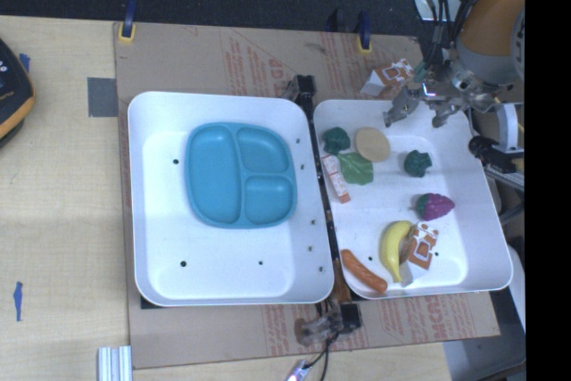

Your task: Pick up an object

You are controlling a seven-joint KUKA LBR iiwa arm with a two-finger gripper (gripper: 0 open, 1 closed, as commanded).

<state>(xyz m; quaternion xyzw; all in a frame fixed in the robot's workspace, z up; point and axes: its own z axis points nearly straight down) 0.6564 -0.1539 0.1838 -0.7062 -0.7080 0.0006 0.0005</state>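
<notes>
Two shallow white bins sit side by side on the bench (pixel 62 219). From where I stand, the left bin (pixel 147 192) holds a blue divided plastic tray (pixel 239 174). Over the right bin (pixel 482 227) at its twelve o'clock edge, the fingers (pixel 419 109) hang spread apart, gripping nothing. Just at their seven o'clock lies a round beige disc (pixel 372 144); a yellow banana (pixel 393 251) rests towards six o'clock.

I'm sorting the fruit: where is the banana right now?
The banana lies near the front of the right bin, between the orange sausage and a small packet, below the purple piece.
</notes>
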